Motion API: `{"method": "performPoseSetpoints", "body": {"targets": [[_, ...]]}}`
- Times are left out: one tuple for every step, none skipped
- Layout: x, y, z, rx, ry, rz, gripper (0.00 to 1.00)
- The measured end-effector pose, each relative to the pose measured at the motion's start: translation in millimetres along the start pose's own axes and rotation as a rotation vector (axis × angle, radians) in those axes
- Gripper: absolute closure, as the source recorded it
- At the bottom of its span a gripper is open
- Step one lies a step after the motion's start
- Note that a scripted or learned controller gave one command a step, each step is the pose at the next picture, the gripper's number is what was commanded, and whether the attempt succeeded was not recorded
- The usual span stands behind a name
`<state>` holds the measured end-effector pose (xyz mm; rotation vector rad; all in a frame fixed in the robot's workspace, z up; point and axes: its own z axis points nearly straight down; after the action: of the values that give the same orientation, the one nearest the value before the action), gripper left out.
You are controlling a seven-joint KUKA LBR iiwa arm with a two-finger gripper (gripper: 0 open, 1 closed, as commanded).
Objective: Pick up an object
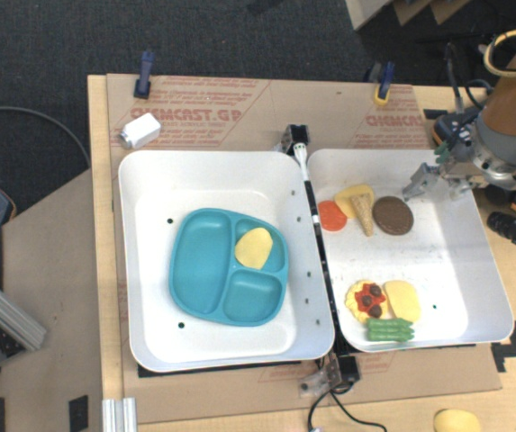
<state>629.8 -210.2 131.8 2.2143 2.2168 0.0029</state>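
Observation:
The right bin (474, 268) holds several toy foods. A brown disc (392, 216) lies beside a tan cone (364, 212), a yellow wedge (355, 193) and a red-orange disc (331, 215). Nearer the front lie a pizza-like piece (367, 300), a yellow piece (402, 300) and green beans (390, 331). My gripper (433, 187) hangs over the bin's back right, just up and right of the brown disc. It is open, with nothing between its fingers.
The left bin (149, 196) bears a blue divided tray (205, 264) with a yellow food piece (254, 247) in one compartment. A black clip (296, 139) sits where the bins meet. A white block (140, 130) lies on the board behind the left bin.

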Motion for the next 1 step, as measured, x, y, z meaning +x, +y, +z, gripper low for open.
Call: {"method": "performPoseSetpoints", "body": {"targets": [[-6.5, 14.9, 46.3, 0.004, 0.018, -0.004, 0.00]]}}
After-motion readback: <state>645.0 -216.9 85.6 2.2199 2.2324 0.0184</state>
